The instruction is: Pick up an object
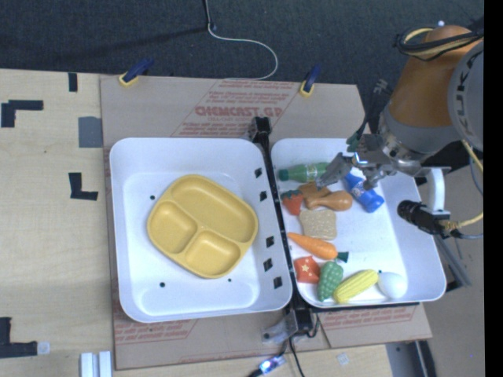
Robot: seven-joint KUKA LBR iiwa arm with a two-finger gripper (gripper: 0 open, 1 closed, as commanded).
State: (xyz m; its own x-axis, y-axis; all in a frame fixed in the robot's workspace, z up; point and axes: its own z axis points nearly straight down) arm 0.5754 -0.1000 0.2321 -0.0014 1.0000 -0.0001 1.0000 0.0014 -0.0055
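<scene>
Surface (47,234) carries a cardboard sheet (228,108) with two white bins side by side. Arm (436,85) comes in from the right, orange band above the wrist, and hangs over the upper part of the right bin (416,269). Left bin (134,289) holds a yellow divided plate (202,225), lying at a slant, three compartments facing up. Right bin holds the toy food, mostly bunched along its left side: green bottle (302,171) lying flat at the top, drumstick (328,200) just below it, a red piece (291,204) beside the drumstick near the divider, cracker (318,225) under the drumstick, carrot (313,246) below that, then a red star-marked piece (306,269), green veg (331,279), corn (355,284) and a white egg (391,284) along the bottom edge. Blue item (366,195) sits right of the drumstick, directly under the hand (355,169). Hand is spread, both fingers apart, nothing between them; left finger (338,168) is near the bottle end, right one just above the blue item. Contact with either: can't tell. Two clips, yellow (135,71) and blue (310,78), sit on the cardboard's far edge.
</scene>
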